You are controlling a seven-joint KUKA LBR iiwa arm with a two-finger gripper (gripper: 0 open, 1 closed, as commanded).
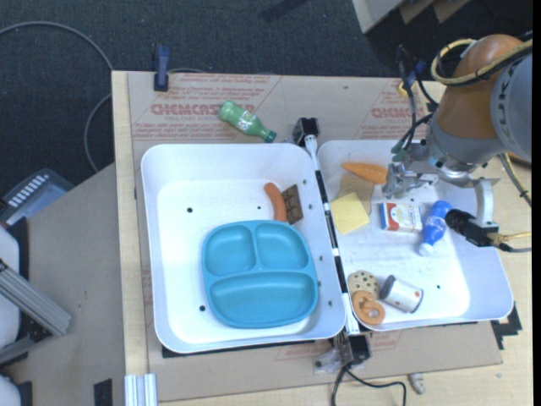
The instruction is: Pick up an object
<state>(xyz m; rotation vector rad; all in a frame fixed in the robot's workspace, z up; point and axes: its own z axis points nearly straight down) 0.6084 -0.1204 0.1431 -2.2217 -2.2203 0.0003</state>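
The grey arm [486, 91] with its orange band comes in from the right and ends over the far part of the right bin [482, 299]. The gripper [404, 178] hangs just beside the carrot [365, 172], which lies at the far left of that bin, and just above the far edge of the small red and white carton [399, 217]. Whether its jaws are spread or pressed together cannot be told from this slant, and nothing is seen pinched in them.

In the same bin, a yellow block [350, 212] like a cheese slice lies left of the carton, close to the dividing wall. A blue and white bottle [434, 226] lies tilted just right of the carton. Nearer the front, a cookie [361, 282] and a small doughnut [369, 309] sit touching each other, with a silver can [400, 294] on its side just beside them to the right.

The left bin [169, 227] bears a blue divided plate [259, 273] in its near half. Beyond the plate a sausage [275, 201] and a brown chocolate piece [292, 204] lie side by side, touching.

Outside the bins, on the cardboard bench top [199, 108], a green bottle [244, 120] lies on its side, beyond the far edge of the left bin. A black clip [306, 129] sits at the far end of the wall between the bins.
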